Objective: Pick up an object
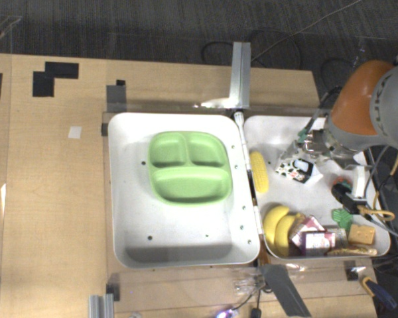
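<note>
The arm reaches in, jaws lowered (orange band topmost).

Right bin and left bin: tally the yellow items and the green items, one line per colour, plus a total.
Yellow: 2, the corn cob and the banana bunch, both in the right bin.
Green: 1, the divided plate in the left bin.
Total: 3
</note>
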Controlling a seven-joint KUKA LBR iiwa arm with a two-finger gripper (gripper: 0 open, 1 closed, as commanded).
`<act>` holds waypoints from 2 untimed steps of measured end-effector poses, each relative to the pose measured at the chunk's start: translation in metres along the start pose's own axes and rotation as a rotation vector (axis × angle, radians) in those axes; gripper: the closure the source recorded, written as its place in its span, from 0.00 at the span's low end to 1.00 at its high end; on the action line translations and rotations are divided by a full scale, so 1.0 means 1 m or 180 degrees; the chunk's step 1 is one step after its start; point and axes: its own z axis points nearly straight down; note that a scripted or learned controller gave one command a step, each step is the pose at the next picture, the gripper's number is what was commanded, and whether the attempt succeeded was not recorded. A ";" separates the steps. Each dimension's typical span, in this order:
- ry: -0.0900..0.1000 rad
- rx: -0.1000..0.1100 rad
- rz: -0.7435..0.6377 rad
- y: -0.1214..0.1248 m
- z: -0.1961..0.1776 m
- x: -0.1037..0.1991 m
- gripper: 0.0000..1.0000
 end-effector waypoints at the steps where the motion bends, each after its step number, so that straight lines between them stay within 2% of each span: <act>1: 0.0036 0.0041 -0.0440 0.011 0.001 -0.008 0.00; 2: 0.0055 0.0193 -0.0464 0.036 -0.128 -0.021 0.00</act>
